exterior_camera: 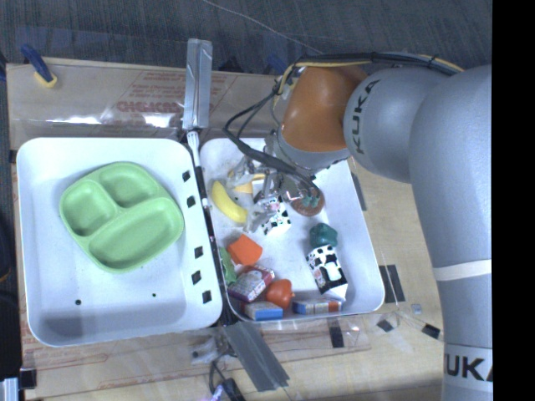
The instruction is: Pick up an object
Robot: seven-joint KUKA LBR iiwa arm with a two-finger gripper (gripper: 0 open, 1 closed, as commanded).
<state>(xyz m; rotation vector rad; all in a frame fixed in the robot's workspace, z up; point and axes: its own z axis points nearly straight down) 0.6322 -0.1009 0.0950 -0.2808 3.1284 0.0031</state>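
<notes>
Hand (266, 192), grip state unclear, low in right bin (355, 224), banana (227, 203) just beside it.

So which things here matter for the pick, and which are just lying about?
For the pick: two-finger gripper, yellow banana, orange block, black-and-white cow-patterned bottle, right white bin.

Lying about: green divided plastic plate, left white bin, blue clamp.

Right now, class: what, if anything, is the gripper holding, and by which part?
It cannot be told. The gripper is down in the right bin among the banana and other items, with its fingertips hidden in the clutter.
</notes>
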